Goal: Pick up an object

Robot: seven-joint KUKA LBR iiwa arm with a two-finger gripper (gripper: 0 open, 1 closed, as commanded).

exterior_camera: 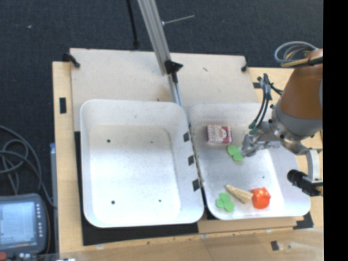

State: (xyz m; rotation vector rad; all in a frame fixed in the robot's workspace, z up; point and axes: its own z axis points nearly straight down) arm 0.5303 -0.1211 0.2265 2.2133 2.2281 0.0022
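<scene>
Camera view: the left bin [136, 162] sits beside the right bin [283, 200], which holds a pink carton [218, 134], an orange piece [261, 198], a tan cone [238, 193] and two green pieces [225, 202] [235, 153]. The gripper [249, 147] reaches low, apparently touching the upper green piece; its finger spread I cannot tell.
</scene>
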